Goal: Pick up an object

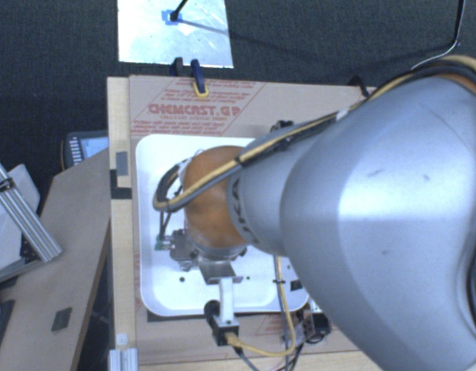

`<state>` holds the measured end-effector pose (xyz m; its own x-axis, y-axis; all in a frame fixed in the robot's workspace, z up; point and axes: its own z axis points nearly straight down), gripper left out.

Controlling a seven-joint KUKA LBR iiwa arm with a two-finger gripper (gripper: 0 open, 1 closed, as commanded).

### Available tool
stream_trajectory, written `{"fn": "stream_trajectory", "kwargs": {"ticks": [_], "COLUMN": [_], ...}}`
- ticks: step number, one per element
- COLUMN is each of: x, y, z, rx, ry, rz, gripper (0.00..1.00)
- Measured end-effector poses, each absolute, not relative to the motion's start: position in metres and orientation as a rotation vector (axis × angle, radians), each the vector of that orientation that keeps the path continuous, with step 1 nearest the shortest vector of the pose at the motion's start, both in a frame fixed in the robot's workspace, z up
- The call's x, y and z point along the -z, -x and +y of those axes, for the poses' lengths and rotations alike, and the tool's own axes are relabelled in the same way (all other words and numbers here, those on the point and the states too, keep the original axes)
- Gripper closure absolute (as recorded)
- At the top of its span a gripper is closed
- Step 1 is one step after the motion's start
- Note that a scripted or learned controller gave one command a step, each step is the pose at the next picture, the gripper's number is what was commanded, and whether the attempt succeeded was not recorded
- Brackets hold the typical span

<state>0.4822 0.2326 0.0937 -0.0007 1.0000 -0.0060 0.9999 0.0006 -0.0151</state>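
The grey arm reaches in from the right and hides most of the bench. Its orange band hangs over the middle of the left white bin. Below the band, the gripper points down into the bin, seen from above, with its metal base showing at the left of the wrist. The wrist hides whatever lies under it. On the bare parts of the bin floor I see no loose object, just two small dark specks near the front.
A brown cardboard sheet with red lettering lies under the bin at the back, held by a clamp. A wooden side table stands to the left. A cable and a white bracket hang at the bin's front rim.
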Motion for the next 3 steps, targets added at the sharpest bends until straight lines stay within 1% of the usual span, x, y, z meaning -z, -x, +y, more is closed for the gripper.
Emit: {"fn": "stream_trajectory", "kwargs": {"ticks": [1, 2, 3], "x": [-0.113, -0.123, -0.083], "y": [-0.486, -0.487, -0.512], "z": [0.234, 0.234, 0.172], "rx": [-0.002, -0.003, -0.004], "ry": [2.220, 2.219, 2.227], "rz": [-2.220, -2.219, -2.216], "gripper": [1.00, 1.00, 1.00]}}
